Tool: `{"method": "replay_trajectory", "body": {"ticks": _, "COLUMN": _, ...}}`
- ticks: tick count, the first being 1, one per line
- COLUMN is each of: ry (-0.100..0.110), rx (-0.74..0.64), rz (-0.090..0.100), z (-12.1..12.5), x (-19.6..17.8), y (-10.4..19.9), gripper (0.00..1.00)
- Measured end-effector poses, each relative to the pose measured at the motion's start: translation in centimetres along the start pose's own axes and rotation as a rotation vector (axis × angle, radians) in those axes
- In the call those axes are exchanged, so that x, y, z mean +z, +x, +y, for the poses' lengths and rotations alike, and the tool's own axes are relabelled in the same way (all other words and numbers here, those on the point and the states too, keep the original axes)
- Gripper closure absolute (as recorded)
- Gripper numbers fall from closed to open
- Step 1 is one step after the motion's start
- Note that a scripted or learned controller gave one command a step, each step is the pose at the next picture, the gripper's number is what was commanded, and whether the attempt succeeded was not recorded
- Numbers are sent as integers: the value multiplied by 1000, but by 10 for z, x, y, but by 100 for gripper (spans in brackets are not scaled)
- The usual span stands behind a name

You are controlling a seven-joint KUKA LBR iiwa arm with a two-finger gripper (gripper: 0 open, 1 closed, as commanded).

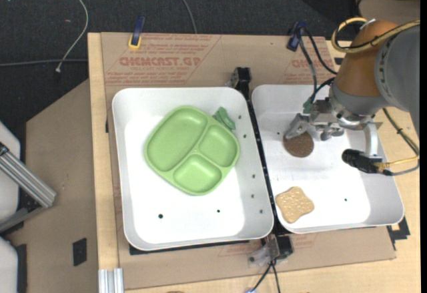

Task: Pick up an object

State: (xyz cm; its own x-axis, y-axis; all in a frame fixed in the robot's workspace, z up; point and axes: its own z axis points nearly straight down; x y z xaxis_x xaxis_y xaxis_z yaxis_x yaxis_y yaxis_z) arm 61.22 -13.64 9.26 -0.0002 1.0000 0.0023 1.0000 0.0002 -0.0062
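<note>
Camera view | gripper (298, 133) (opening unclear) | touching brown disc (299, 145) | right bin (373, 208)

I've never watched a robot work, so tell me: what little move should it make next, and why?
Probably a short, straight descent onto the brown round piece. The pincer hangs right above it in the right bin, while the tan cracker lies nearer the front and the green divided plate sits in the left bin.

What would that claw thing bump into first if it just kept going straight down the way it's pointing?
Most likely the round brown piece in the right bin. The gripper points down and hangs right over it. How much height is left between them is hard to judge from this slanted view.
</note>
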Motion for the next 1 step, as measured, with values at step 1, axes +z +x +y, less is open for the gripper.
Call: {"method": "replay_trajectory", "body": {"ticks": 1, "ry": -8, "rx": 0, "rz": -1, "z": 2, "x": 3, "y": 0, "gripper": 0}}
